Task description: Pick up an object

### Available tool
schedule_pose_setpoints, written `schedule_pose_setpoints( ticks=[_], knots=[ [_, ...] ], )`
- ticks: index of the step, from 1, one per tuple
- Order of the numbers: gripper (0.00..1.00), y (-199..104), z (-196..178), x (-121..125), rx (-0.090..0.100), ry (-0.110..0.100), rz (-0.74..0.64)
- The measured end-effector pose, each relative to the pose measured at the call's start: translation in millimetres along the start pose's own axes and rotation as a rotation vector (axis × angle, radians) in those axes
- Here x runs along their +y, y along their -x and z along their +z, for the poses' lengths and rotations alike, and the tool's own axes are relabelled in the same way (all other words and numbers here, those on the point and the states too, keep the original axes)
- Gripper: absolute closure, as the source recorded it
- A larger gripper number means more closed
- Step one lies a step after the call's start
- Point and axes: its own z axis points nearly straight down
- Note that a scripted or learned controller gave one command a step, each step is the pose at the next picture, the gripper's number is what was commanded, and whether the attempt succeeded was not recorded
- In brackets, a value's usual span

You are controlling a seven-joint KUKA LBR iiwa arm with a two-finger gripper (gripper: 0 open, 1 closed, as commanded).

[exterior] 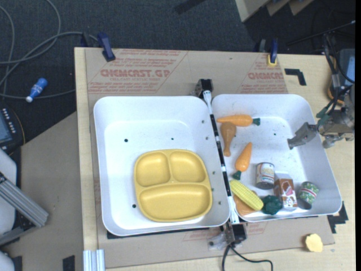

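Grey metal gripper (307,133), wires attached.

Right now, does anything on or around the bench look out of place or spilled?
Two things lie outside the bins: a small yellow piece on the bench beyond the right bin's near corner, and a blue bottle on the dark floor, left of the bench. The toy food inside the right bin looks jumbled but contained.

Even overhead light leaves both white bins (113,129) bright and close to glare, shadows short and soft, the floor toward ten o'clock dim, and the gripper (307,134) at three o'clock perhaps slightly motion-blurred.
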Motion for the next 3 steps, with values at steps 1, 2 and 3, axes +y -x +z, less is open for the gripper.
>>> schedule_pose_setpoints(
  ticks=[1, 2, 3],
  knots=[
    [0.00, -58.1, 135.4, 10.8, 0.006, -0.012, -0.005],
    [0.00, -57.6, 185.9, 47.9, 0.000, 0.002, -0.003],
    [0.00, -59.0, 183.6, 32.9, 0.001, -0.003, 0.001]
  ],
)
